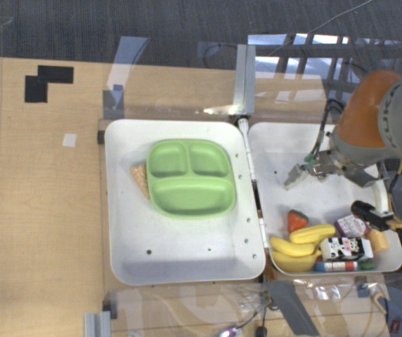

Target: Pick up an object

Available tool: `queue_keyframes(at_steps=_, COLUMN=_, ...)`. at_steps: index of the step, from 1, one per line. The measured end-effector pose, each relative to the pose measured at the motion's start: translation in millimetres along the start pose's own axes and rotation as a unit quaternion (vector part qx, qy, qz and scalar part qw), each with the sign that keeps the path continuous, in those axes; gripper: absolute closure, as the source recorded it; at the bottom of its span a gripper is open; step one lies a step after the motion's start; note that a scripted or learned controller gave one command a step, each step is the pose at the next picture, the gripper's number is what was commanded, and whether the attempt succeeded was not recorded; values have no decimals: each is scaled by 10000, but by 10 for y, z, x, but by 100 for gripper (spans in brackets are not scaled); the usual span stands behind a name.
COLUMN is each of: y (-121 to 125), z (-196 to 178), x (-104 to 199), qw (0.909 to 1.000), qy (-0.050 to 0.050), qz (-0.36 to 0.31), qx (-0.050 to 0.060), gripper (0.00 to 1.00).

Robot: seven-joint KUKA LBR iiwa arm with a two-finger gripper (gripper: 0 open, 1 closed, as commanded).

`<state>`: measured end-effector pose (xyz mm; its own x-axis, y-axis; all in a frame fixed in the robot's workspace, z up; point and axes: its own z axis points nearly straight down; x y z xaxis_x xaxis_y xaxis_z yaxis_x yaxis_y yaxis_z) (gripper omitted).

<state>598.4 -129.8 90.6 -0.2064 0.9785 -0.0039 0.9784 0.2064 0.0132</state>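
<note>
My gripper (292, 180) hangs low over the bare middle of the right bin (278, 146), pointing down and to the left, with nothing visible in it. Below it, along the bin's front edge, lie two yellow bananas (296, 248), a small red strawberry (296, 220), a purple object (351, 225), a white carton with black print (343, 248) and a blue and red marker (338, 265). The strawberry is the nearest thing to the gripper, a short way below it.
The left bin (127, 251) holds a green divided plate (189, 176) with a tan cracker-like piece (140, 180) poking out at its left side. A metal divider (251, 188) separates the bins. The grey arm with its orange band (370, 111) enters from the right.
</note>
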Motion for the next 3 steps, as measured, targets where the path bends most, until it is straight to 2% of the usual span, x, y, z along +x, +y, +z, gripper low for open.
queue_keyframes(at_steps=1, y=222, z=-481, x=-146, qw=9997, qy=5, qz=227, qx=28, gripper=0)
queue_keyframes(at_steps=2, y=-399, z=-8, x=-155, qw=9982, qy=-1, qz=595, qx=-1, gripper=0)
queue_keyframes(at_steps=3, y=-925, z=-39, x=412, qw=9997, qy=-32, qz=227, qx=-54, gripper=0)
